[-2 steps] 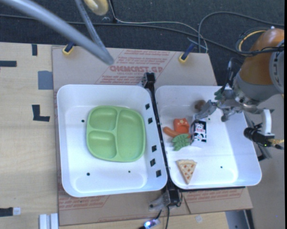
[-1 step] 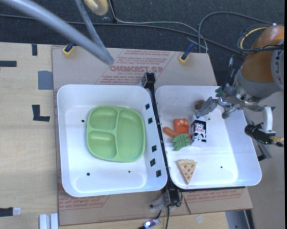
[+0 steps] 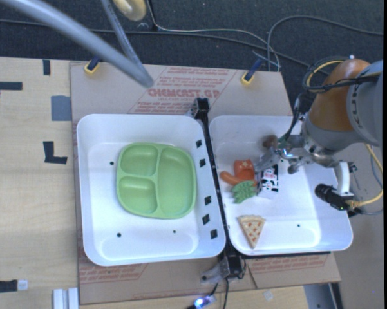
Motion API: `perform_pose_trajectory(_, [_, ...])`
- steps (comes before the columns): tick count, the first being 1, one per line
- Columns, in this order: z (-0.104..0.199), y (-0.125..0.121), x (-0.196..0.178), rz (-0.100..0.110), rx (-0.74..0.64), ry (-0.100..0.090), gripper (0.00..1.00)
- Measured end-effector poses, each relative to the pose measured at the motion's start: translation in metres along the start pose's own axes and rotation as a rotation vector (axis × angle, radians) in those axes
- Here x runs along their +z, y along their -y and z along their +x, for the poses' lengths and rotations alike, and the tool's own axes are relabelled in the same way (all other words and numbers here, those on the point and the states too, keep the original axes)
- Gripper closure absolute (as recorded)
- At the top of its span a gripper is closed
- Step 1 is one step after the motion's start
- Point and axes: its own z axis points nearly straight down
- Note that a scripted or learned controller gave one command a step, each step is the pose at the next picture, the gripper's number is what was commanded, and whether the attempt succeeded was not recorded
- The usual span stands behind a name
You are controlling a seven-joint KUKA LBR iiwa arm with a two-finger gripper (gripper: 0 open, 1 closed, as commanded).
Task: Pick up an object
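The right bin point(image 3: 309, 234) holds an orange-red toy point(image 3: 239, 171), a green leafy piece point(image 3: 243, 190), a black-and-white cow-patterned carton point(image 3: 268, 179) and a pizza slice point(image 3: 251, 228). My gripper point(image 3: 270, 161) reaches in from the right and sits low over the carton, just right of the orange-red toy. A small brown object point(image 3: 269, 140) lies behind the gripper. Nothing is visibly lifted off the bin floor.
The left bin point(image 3: 93, 172) holds a green divided plate point(image 3: 156, 179). A black divider point(image 3: 209, 172) runs between the bins. Cables point(image 3: 290, 31) lie behind the right bin, and a grey pole point(image 3: 84, 31) crosses the upper left.
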Motion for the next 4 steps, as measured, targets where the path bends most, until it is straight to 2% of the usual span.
perform_pose_trajectory(1, [0.0, 0.0, 0.044, -0.007, -0.001, 0.003, 0.0])
perform_pose_trajectory(2, [0.0, -0.001, 0.031, -0.009, -0.001, 0.002, 1.0])
perform_pose_trajectory(3, [0.011, -0.001, -0.017, -0.01, -0.001, 0.0, 1.0])
perform_pose_trajectory(4, [0.003, -0.005, -0.064, -0.01, 0.0, 0.001, 1.0])
